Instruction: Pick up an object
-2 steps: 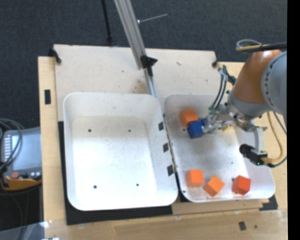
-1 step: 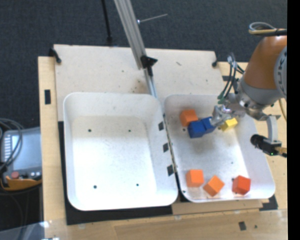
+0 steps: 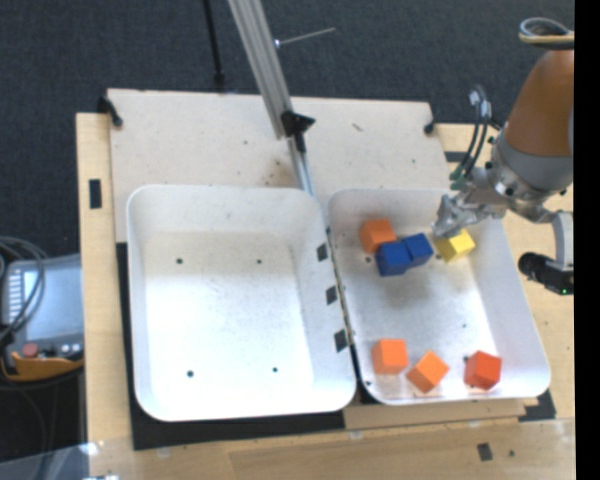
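- Gripper of grey arm with orange band — down inside right-hand shallow white bin, near its far right corner, reaching in from the right.
- Small yellow cube directly at the fingertips, tilted, touching or all but touching them on the near side; cannot tell whether jaws are parted or pinched on it, the wrist body hiding the gap from above.
- Blue block just left of the yellow cube, looks like two blue cubes pressed together, long axis running left to right with a slight tilt; orange cube touching its far-left end.
- Judged target: the yellow cube, being nearest the fingertips — lies slightly toward the near side and a touch right of the tool's centre line, so any correction would be small and toward the viewer.
- Risk, as a guess: the blue block close beside could be nudged or caught along with the yellow one.
- Well apart along the near wall of the same bin: an orange cube, a tilted orange cube, a red-orange cube.
- Left-hand shallow white bin beside it, across the dividing rim.
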Available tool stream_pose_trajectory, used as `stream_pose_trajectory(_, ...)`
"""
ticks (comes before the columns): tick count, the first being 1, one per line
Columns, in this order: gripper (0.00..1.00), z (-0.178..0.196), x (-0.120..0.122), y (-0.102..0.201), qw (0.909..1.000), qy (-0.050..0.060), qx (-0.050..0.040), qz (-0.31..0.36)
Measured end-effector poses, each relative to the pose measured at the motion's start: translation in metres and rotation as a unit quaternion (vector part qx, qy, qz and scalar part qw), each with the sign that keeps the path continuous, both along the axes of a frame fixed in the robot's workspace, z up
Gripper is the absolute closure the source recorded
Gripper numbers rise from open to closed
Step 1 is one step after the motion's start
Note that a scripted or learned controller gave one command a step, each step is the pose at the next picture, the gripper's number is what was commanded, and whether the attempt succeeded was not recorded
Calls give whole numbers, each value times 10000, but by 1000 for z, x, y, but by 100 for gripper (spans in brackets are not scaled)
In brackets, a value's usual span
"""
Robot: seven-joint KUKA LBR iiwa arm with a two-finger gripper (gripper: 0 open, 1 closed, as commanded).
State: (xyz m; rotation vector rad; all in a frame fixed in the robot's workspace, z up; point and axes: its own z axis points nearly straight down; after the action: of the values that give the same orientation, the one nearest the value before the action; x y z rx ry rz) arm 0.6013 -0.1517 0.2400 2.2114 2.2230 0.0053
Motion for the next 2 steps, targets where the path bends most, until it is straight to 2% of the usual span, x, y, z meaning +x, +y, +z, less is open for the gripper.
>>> stream_pose_trajectory(1, 100, -7, 0, -2, 10000, 37, -3, 1)
stream_pose_trajectory(2, 100, -14, -14, 54, 10000, 37, 12, 4)
